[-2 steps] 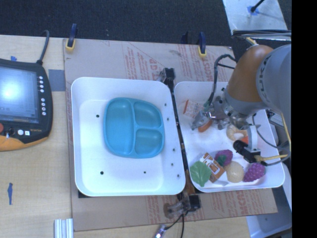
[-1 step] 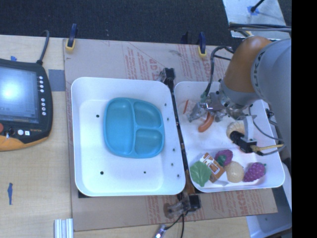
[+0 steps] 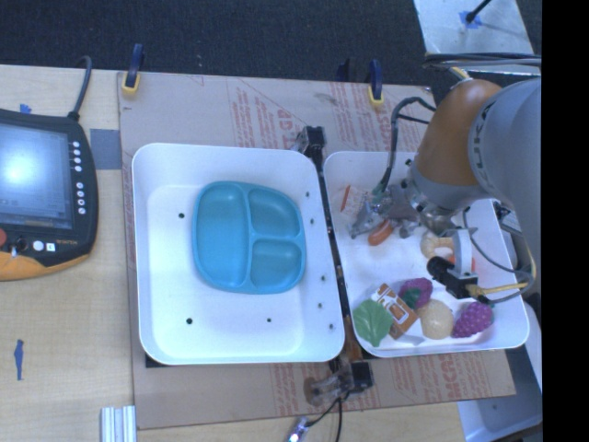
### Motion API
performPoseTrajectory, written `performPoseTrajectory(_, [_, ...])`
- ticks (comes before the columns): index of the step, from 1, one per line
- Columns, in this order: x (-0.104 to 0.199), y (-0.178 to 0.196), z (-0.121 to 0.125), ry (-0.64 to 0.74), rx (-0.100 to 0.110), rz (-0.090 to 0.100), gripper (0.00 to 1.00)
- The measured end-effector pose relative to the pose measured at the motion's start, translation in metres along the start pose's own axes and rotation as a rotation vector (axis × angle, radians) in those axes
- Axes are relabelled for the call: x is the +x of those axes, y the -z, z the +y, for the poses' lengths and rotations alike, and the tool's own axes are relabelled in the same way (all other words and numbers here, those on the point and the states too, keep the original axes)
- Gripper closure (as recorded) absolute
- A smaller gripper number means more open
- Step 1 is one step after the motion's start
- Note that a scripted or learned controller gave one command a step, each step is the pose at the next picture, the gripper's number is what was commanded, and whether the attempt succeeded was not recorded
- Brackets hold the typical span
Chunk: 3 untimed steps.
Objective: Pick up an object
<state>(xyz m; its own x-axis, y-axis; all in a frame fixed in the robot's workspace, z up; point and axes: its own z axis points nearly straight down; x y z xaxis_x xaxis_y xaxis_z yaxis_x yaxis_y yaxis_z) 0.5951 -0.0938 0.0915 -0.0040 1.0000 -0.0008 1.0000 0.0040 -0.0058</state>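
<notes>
Two white bins [image 3: 147, 247] on cardboard-covered bench [image 3: 230, 109] (dark floor behind); end effector [image 3: 373, 212] grip unclear.

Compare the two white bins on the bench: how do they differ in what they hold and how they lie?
The left bin holds one blue divided plate; the right bin holds a cluster of small toy foods. The left bin looks wider than the right bin. The arm's claw is over the right bin, apart from the left bin. Both are shallow, white and rounded at the corners.

Black pendant [image 3: 41, 191] left of bins [image 3: 156, 247]
</notes>
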Motion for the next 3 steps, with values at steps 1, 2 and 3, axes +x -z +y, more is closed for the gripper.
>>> performPoseTrajectory(1, [-0.004, 0.000, 0.012, 0.001, -0.003, 0.001, 0.00])
performPoseTrajectory(2, [-0.005, 0.011, 0.012, 0.003, 0.000, 0.001, 1.00])
performPoseTrajectory(3, [0.057, 0.101, -0.018, 0.000, -0.003, 0.002, 1.00])
